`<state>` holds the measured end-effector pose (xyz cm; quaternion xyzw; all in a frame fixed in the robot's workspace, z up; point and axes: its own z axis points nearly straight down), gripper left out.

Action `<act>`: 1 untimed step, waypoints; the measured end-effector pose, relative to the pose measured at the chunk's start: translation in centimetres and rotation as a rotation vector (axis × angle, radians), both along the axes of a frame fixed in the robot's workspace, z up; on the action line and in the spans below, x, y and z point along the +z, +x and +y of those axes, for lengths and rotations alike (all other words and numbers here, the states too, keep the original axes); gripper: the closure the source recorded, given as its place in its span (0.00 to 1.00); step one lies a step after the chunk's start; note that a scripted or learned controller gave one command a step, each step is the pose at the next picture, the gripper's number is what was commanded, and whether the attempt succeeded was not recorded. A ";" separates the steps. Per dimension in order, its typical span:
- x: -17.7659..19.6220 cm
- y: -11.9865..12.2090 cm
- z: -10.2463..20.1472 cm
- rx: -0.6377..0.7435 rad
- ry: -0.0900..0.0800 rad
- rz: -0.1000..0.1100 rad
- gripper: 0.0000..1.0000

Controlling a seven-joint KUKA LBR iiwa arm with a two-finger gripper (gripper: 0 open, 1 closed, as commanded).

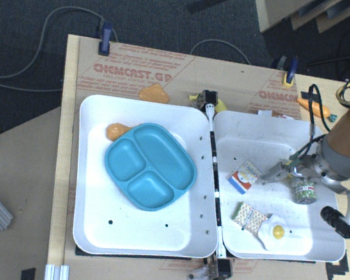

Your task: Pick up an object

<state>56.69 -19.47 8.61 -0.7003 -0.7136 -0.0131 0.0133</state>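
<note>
Arm's low in the right bin (278, 139), fingers (285, 169) hard to read, can't tell their state; small carton (243, 177) just left of them.

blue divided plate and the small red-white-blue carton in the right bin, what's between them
In the camera view, between the blue divided plate and the carton lie the two bins' adjoining white rims with a dark seam, plus bare white bin floor on either side.
</note>
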 end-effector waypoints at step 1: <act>0.0 0.0 0.0 0.000 0.000 0.000 0.00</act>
